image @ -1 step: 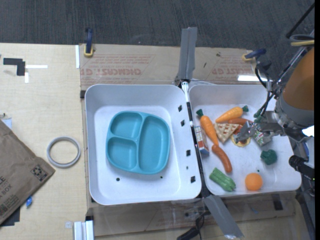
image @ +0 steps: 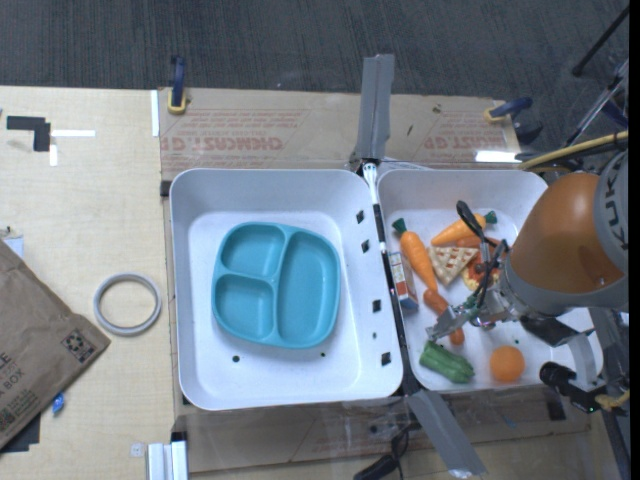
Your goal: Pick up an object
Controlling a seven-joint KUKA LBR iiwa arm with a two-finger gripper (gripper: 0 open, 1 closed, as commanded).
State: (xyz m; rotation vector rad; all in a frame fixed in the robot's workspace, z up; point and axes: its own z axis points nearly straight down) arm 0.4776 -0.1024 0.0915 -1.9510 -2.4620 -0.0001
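Camera view: arm (image: pixel 565 238) hides part of right bin (image: pixel 440 180), hand (image: pixel 462 318) indistinct

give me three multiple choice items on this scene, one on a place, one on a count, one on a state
1. Where is the blue plate?
A. in the left bin
B. in the right bin
C. on the bench outside both bins

2. How many compartments does the blue plate have?
A. two
B. three
C. five

3. How does the tape ring lie?
A. flat on the bench
B. leaning on the plate
C. hung on the gripper

Key: 1 A, it sits within the left bin walls. 2 B, two small sections beside one long one. 3 A, it lies flat on the bench, left of both bins.
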